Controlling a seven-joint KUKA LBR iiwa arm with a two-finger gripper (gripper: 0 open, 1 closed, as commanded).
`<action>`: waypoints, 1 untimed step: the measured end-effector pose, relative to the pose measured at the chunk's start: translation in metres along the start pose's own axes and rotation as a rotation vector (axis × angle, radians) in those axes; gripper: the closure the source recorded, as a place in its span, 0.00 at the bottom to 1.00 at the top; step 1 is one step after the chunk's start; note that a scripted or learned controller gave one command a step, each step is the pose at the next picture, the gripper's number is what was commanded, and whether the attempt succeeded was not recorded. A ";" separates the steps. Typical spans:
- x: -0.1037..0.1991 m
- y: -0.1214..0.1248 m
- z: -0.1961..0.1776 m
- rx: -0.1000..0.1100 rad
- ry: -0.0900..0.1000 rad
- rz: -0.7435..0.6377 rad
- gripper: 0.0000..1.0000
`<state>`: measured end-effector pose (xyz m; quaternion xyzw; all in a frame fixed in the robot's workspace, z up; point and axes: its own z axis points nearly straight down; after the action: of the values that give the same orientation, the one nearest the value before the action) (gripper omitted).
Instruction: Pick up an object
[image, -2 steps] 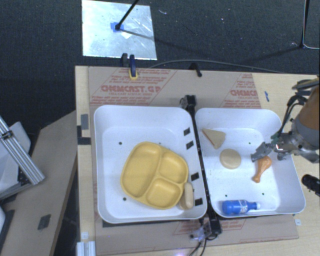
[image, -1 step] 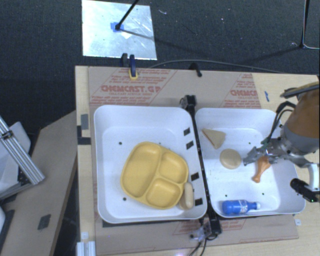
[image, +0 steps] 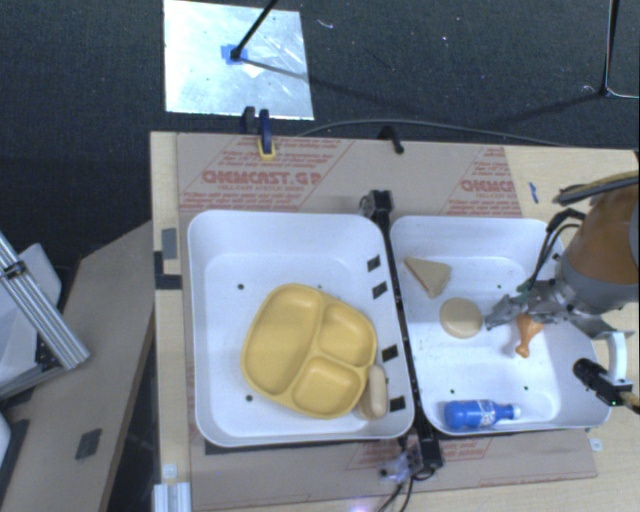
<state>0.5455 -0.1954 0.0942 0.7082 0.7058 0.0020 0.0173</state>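
Hand (image: 507, 317) hung low in the right bin (image: 480, 245), its grip state impossible to tell, just right of a round tan disc (image: 461, 318), with an orange piece (image: 524, 335) beneath it, a tan wedge (image: 429, 274) up-left, a blue bottle (image: 478, 413) below.

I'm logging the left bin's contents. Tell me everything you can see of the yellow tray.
The yellow tray is a rounded plate, plastic by its look, with three compartments: one large on the left, two smaller on the right. All three look bare. It lies flat, right side up, turned at a slant, low in the left bin. A small tan oval piece rests against its lower right edge.
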 end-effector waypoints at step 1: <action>0.007 -0.002 -0.006 0.011 0.017 -0.005 1.00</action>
<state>0.5437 -0.1882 0.1000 0.7065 0.7077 0.0038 0.0074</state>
